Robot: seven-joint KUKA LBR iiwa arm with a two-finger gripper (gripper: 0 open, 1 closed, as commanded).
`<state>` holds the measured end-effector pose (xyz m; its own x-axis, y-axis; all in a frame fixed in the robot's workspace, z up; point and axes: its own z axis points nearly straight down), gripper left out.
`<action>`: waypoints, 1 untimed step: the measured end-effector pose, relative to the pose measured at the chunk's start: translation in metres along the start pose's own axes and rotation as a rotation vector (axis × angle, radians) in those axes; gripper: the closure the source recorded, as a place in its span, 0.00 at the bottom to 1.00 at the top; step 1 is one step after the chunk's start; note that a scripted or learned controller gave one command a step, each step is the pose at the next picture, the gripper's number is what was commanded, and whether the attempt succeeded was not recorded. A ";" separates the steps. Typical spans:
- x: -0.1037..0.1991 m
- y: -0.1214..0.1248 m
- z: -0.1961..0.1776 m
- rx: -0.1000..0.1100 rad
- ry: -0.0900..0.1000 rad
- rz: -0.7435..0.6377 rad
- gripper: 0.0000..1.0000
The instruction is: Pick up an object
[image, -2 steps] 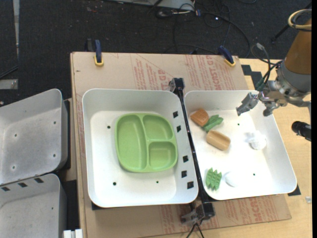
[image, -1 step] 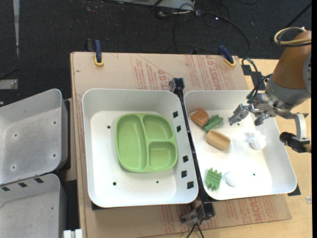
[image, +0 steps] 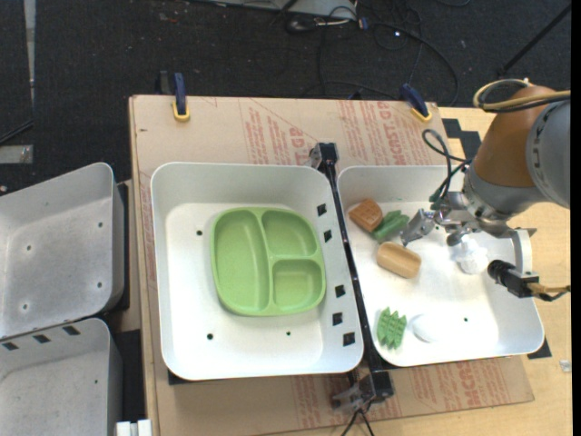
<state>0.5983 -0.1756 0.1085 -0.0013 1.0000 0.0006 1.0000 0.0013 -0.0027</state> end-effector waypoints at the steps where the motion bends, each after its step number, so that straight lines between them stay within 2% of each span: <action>1: 0.001 0.000 0.017 -0.002 -0.001 0.001 0.00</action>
